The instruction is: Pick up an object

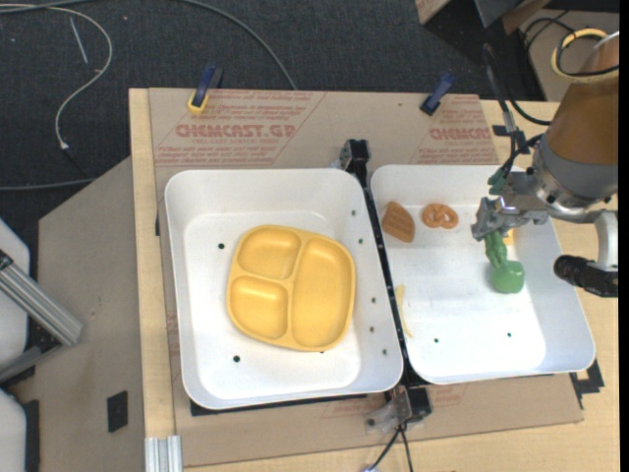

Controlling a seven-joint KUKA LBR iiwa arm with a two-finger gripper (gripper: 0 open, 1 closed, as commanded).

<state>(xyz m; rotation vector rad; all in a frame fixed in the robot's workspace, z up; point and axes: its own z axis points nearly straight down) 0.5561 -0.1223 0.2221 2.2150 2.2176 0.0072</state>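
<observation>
Found a yellow plate, divided into compartments, lying flat in the left bin. Right of the plate, across the shared rim, noted the right bin, with a brown pastry nearest the plate and a pretzel just beyond. Further right of the plate again, spotted a green toy resting on the bin floor, narrow end up toward the gripper. Saw the gripper poised right at that narrow end, touching or nearly so. Could not tell whether clenched or released, nor confirm a real grip. Judged two risks from here: a pinch on the thin tip alone, likely to slip or let the heavy end swing loose on lifting; a closure slightly off-centre, likely to nudge the toy aside and come up with nothing.
</observation>
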